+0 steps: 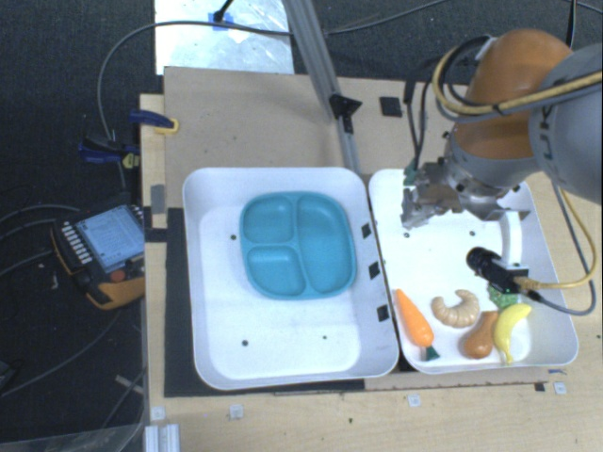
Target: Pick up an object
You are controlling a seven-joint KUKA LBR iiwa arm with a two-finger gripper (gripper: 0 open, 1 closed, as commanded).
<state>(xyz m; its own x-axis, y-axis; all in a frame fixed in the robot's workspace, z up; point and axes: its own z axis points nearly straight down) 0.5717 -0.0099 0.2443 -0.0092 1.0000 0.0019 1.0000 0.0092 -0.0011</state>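
Single fixed camera above bench (283, 111), looking down at slant. Both white bins in frame side by side: left bin (212, 347), right bin (556, 347). Arm (528, 92) enters from right (mid-range, floor cables visible).

A tan bench top (264, 121) stands on dark carpet (57, 26) strewn with cables (122, 55).

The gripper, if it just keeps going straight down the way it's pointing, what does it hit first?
Most likely bare floor of the right bin: the gripper hangs over its upper left part, with the carrot and croissant lying nearer the camera. Depth is hard to judge here.
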